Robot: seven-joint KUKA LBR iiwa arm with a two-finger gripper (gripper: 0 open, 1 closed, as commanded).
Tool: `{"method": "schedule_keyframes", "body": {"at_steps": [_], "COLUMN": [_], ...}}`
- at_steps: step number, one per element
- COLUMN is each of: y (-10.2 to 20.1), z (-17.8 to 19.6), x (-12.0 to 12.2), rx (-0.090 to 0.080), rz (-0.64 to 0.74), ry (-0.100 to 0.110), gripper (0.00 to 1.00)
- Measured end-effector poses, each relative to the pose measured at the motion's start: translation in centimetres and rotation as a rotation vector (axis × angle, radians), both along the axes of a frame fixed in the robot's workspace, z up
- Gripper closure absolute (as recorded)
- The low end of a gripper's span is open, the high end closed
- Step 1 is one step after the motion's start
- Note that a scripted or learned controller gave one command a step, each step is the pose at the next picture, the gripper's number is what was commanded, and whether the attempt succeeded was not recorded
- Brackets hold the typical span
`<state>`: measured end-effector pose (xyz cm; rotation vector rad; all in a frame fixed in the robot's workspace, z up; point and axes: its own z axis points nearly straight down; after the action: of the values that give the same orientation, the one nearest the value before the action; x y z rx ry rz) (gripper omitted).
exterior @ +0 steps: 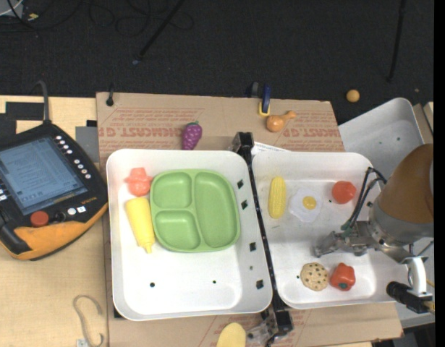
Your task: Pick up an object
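Cookie (pixel 314 275) sits in the right bin (pixel 294 166), just below-left of the gripper (pixel 325 247); red pepper (pixel 342 276) touches it. Can't tell gripper state. Your risk: descent catches both, or knocks the cookie away.

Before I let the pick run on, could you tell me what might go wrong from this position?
1. The gripper sits low in the right bin among close-packed items: the cookie, red pepper and fried egg. It may nudge one or close on nothing.
2. The cookie and red pepper nearly touch, so a grasp there could catch both or push one away.
3. The egg looks flat, likely hard to pinch.
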<state>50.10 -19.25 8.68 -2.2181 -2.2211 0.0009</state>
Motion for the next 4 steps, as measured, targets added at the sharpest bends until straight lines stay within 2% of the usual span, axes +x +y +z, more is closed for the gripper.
{"method": "schedule_keyframes", "body": {"at_steps": [1,2,3,4], "y": [-0.2,0.7,0.5,0.4], "z": [1.2,6.0,12.0,14.2], "x": [0.0,-0.2,0.6,0.7], "rx": [0.0,-0.001,-0.003,-0.001], "rz": [-0.005,-0.002,-0.002,-0.002], "ry": [-0.002,-0.002,-0.006,-0.003], "gripper": [1.0,1.0,1.0,1.0]}}
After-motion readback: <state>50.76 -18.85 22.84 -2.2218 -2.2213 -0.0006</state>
